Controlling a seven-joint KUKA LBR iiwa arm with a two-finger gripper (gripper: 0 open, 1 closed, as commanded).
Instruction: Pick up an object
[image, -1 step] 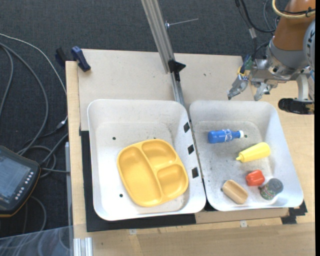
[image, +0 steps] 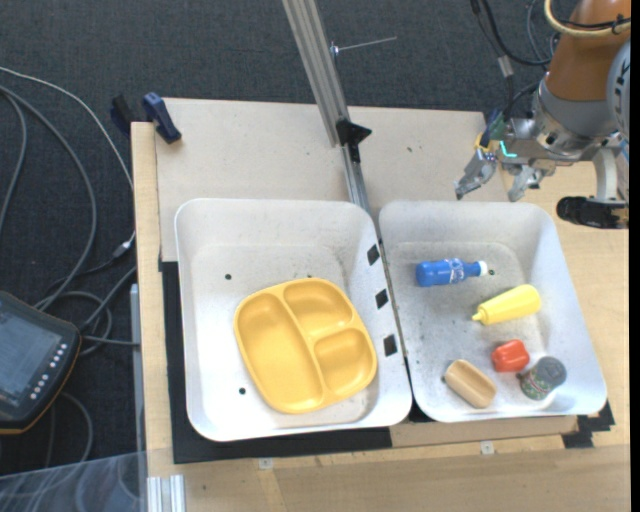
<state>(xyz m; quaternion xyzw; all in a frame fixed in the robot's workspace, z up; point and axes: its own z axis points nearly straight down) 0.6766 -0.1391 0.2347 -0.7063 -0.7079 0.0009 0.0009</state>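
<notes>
Arm: grey robot arm with an orange band (image: 588, 62) enters from the upper right and hangs over the bench just beyond the far rim of the right bin.
Gripper: two-finger gripper (image: 498, 184) points downward, its fingers spread apart with nothing between them; it sits above bare bench, outside both bins.
Right bin: shallow white plastic bin (image: 572, 330) holding five objects.
Blue bottle: blue plastic bottle with a white cap (image: 450, 271) lies on its side near the bin's far left, cap toward the right.
Yellow bottle: yellow squeeze bottle (image: 508, 304) lies on its side, tilted, just right of and nearer than the blue bottle.
Red object: small red block-like item (image: 510, 356) rests below the yellow bottle, close to the can.
Can: small round dark-topped can (image: 543, 377) stands in the near right corner, just beside the red object.
Bun: tan oblong bread-like piece (image: 469, 384) lies at the near left of the right bin, apart from the red object.
Left bin: shallow white plastic bin (image: 205, 250) beside the right one.
Tray: yellow three-compartment plastic plate (image: 305, 344) lies flat in the left bin, toward its near right.
Bench: pale wooden surface (image: 250, 150) under both bins.
</notes>
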